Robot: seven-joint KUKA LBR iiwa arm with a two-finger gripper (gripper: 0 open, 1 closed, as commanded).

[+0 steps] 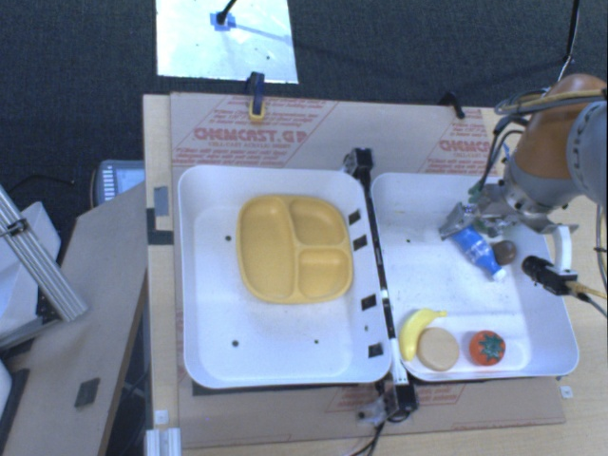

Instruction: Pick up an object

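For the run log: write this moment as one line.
gripper: over right bin, at blue tube | grasp: unclear | banana, tomato: front edge | yellow tray: left bin

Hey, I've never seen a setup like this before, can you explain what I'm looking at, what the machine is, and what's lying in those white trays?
This is one picture from a camera fixed above a bench, looking down at a slant. The grey arm with an orange band reaching in from the right is a robot arm; at its end is a two-finger tool for grasping things. Its job is to pick up an object.

On the bench sit two shallow white bins. The left bin holds a yellow plastic plate with three compartments. The right bin holds a blue and white tube-shaped item directly under the tool, a small brown lump beside it, and near the front edge a yellow banana, a tan round disc and a red tomato-like ball with a green top.

I cannot tell whether the tool grips anything.
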